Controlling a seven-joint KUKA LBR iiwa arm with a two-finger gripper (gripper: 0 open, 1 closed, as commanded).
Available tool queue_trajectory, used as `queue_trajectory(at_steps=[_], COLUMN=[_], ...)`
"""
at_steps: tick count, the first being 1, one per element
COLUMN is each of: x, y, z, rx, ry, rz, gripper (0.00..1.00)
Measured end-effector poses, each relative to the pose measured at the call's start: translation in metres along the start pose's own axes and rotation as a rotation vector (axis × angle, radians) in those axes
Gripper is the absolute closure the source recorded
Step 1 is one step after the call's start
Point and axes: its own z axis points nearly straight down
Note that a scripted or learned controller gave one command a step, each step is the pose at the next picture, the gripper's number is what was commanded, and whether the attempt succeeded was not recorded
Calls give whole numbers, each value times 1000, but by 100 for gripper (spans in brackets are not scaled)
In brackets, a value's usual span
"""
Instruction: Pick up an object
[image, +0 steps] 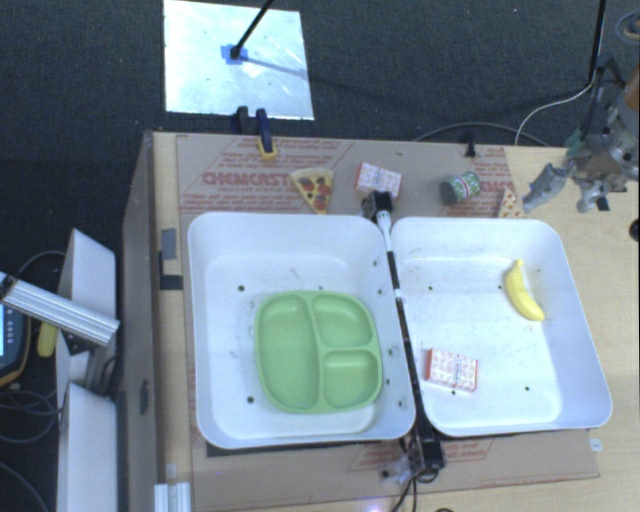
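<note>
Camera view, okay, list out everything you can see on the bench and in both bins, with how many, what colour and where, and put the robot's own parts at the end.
White bins: 2, white, side by side on the bench.
Divided plate: 1, light green, lying in the left bin.
Banana: 1, yellow, right bin, near its far right side.
Small card: 1, orange and white with a pattern, right bin, near its front left.
Pizza slice toy: 1, yellow and red, on the bench behind the left bin.
Small packet: 1, pink and white, on the bench behind the bins' join.
Can: 1, green, on its side, on the bench behind the right bin.
Gripper: 1, grey, beyond the right bin's far right corner.
</note>
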Motion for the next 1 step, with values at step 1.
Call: queue_trajectory(at_steps=[1], x=[-8], y=[13], z=[72], rx=[2], ry=[0], rz=[0], gripper=[0])
